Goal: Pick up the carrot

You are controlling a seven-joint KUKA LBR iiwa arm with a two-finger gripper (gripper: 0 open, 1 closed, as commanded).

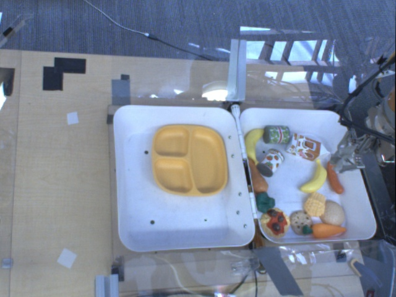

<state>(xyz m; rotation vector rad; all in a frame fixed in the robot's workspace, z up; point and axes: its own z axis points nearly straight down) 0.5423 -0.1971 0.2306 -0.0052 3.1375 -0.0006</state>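
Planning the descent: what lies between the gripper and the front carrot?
Camera view: a red piece beside the gripper, then a pale ball by the carrot.

Pale wooden bench (55, 184) against dark blue-grey carpet floor (185, 11), perhaps glare-streaked clear panels (291, 54).

Light: we see even, bright light from overhead.
Glare: we note white reflections on the clear panel (291, 51) behind the bins.
Shadows: we find them faint.
Focus: we get mild softness overall.
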